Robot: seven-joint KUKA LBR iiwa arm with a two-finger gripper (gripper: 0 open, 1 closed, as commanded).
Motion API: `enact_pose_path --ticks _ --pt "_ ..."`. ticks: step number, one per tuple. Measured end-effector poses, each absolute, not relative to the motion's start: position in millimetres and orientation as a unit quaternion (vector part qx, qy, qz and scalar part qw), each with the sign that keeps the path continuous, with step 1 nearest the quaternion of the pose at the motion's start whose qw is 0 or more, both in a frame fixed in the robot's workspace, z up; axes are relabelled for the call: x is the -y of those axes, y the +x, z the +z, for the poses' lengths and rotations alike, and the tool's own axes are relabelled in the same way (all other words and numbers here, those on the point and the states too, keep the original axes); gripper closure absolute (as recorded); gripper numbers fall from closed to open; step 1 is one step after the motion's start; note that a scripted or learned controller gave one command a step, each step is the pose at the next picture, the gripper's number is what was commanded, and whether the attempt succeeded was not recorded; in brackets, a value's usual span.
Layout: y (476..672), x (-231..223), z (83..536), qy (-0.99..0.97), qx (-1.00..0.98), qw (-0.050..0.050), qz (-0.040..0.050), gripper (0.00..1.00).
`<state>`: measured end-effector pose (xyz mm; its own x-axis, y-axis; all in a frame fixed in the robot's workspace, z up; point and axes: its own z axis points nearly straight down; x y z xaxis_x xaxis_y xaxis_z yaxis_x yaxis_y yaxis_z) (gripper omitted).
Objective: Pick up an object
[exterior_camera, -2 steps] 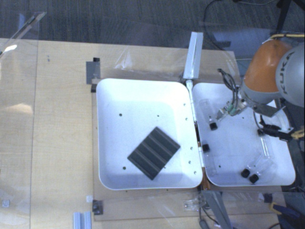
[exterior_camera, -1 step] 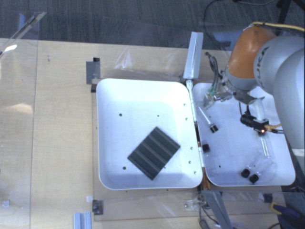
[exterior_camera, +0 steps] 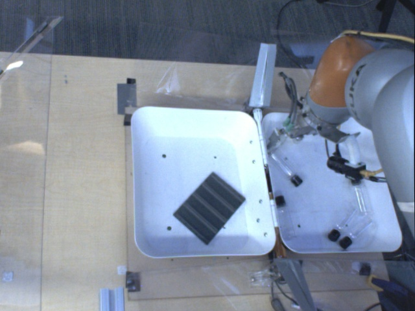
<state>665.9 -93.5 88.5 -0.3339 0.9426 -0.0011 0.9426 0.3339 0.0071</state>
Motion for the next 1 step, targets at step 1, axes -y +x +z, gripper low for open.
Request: enact_pose_path --ticks 1 --pt "668.1 107.5 89.2 0.502 -0.865 -0.007 0.0007 0.00"
